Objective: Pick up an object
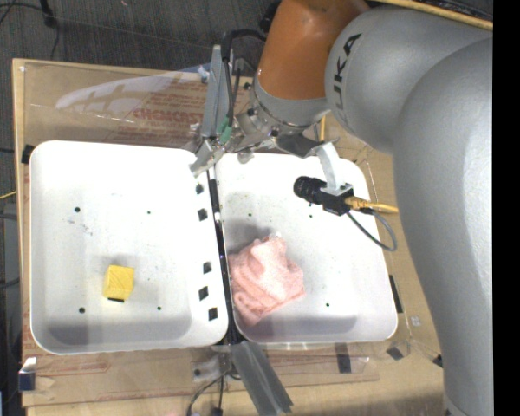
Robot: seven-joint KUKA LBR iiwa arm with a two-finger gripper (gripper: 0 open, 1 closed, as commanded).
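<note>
Camera view: pink cloth (266,277) right bin (364,315); yellow block (120,282) left bin (61,232).

Open floor around yellow block (120,282) in L bin (52,232); pink cloth (265,277) crowding R bin's (364,319) front-left.

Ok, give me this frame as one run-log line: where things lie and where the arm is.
yellow block: left bin | pink cloth: right bin, by divider | arm: over bins' far edge | claw: unclear | held: nothing seen
</note>
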